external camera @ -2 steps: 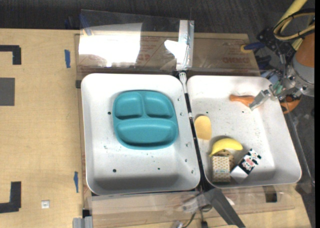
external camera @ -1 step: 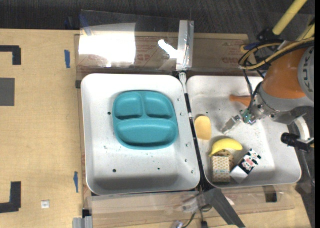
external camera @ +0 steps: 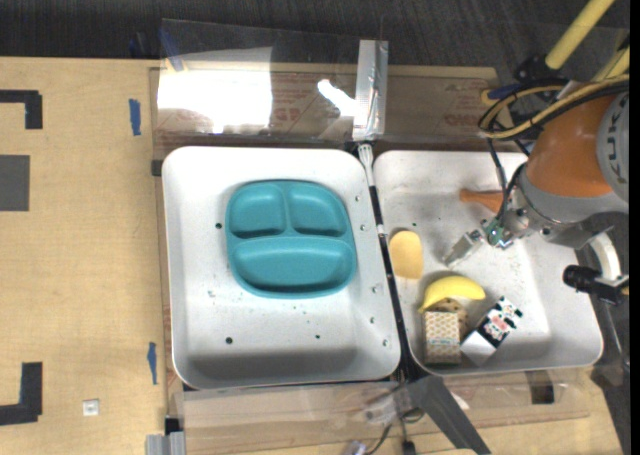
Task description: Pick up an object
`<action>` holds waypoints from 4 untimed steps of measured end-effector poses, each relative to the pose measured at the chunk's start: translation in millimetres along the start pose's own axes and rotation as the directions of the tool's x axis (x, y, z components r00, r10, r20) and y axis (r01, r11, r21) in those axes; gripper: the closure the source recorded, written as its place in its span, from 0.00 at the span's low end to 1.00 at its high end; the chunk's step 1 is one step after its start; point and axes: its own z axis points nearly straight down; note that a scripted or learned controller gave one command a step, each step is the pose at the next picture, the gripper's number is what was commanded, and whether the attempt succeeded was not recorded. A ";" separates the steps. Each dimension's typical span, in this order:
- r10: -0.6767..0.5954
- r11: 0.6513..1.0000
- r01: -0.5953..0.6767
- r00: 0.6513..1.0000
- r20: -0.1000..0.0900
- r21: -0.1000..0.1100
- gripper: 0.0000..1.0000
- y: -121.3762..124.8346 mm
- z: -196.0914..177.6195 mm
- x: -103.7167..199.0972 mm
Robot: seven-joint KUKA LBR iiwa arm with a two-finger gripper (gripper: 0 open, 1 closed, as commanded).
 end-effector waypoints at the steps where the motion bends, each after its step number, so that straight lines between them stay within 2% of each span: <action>1: -0.067 0.998 0.067 0.998 0.003 -0.005 0.00 6.9 1.7 51.6; 2: 0.082 0.997 -0.082 0.997 0.003 -0.003 0.00 54.9 3.3 -10.3; 3: -0.004 1.000 0.004 1.000 0.003 -0.003 0.00 11.5 2.3 9.7; 4: 0.060 0.998 -0.059 0.998 -0.017 0.039 0.00 85.5 2.1 -13.2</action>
